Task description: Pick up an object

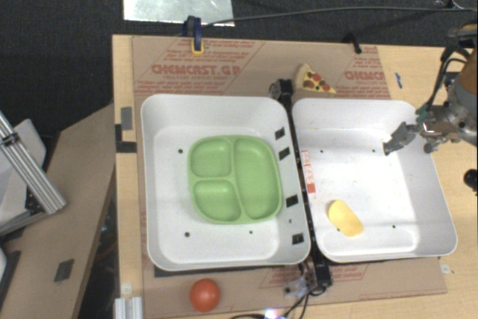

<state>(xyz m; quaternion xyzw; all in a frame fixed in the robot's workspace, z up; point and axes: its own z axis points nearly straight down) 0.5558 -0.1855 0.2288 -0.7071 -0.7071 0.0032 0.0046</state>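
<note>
left bin (160,160): green divided plate (234,178) | right bin (426,190): yellow object (346,218) near front-left corner | gripper (412,137) over right rim, well apart, fingers spread, nothing between | risk: descent misses, closes on air

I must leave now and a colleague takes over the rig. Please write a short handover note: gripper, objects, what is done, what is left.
Gripper: over the right bin's upper right part, holding nothing.
Yellow piece: lies in the right bin, near its lower left.
Green tray: in the left bin.
Pizza toy and red ball: on the bench, outside the bins.
Done: nothing picked yet.
Left: the whole pick; the yellow piece looks the nearest candidate.
</note>
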